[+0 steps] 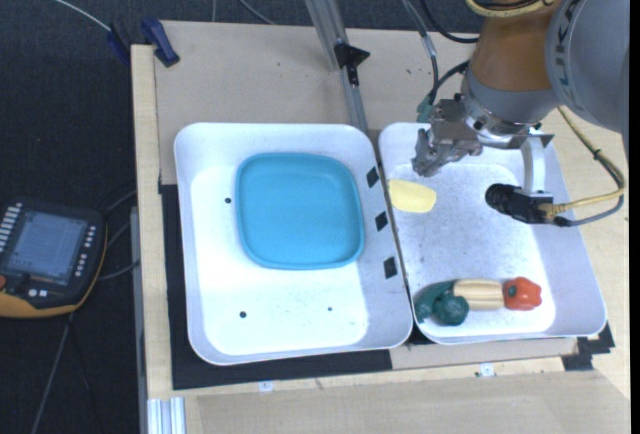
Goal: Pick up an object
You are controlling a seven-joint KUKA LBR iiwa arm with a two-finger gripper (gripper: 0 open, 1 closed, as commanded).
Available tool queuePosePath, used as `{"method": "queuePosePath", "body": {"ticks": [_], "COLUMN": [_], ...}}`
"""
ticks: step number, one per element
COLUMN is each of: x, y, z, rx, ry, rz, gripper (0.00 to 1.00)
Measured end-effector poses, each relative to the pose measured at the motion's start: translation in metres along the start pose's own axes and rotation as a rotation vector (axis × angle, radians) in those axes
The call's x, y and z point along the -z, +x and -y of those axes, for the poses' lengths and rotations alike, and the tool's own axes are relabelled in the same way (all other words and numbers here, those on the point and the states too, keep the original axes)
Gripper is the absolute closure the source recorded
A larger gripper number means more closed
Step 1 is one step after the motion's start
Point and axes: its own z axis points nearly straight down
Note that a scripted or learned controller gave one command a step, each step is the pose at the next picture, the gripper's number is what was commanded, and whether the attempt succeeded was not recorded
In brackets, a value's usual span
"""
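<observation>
Blue clamps (150,40) at bench corner; teach pendant (45,254) on floor.

The far right corner of the right bin (590,307) is covered by the arm (545,32), which is itself cut off by the top and right edges. The fingertips of the gripper (428,162), above that bin, cannot be resolved.

Gripper (428,162) low, arm bent overhead
</observation>
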Motion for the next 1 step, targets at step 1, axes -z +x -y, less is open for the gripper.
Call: {"method": "queuePosePath", "body": {"ticks": [1], "x": [-0.0032], "y": [0.0494], "z": [0.0006], "rx": [-0.001], "ry": [0.000], "rz": [0.000], "gripper": [1.00]}}
